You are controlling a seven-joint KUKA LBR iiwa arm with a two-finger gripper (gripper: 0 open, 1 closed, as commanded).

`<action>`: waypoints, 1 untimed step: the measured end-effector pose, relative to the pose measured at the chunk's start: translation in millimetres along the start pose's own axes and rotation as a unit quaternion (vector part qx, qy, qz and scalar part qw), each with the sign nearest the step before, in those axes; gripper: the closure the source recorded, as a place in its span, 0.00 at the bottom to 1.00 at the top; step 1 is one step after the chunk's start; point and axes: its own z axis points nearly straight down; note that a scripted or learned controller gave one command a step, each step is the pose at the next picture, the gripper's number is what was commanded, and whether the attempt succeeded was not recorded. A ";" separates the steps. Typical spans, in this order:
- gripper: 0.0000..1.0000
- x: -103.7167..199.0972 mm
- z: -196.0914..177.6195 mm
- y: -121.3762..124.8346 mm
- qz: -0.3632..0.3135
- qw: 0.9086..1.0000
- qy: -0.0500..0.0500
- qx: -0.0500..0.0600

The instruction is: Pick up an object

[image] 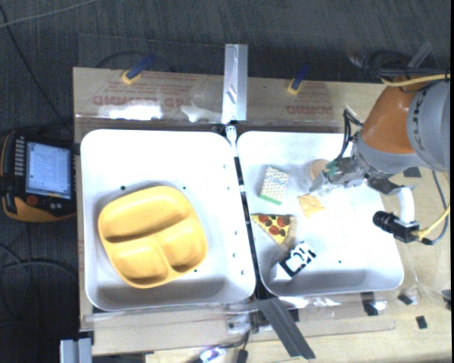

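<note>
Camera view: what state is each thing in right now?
Yellow tray: flat in the left bin, compartments up.
Pizza slice: flat in the right bin, near the divider.
Sponge: flat, above the slice.
Black-and-white piece: near the front wall.
Gripper: low over the right bin.

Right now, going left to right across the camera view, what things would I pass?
Handheld screen → yellow divided tray → patterned sponge block → black-and-white object → small tan piece → gripper.

The bench (348, 93) bears two white bins (121, 146) side by side.
</note>
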 end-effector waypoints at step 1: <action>0.00 0.0 0.1 -0.1 0.000 1.000 0.000 0.000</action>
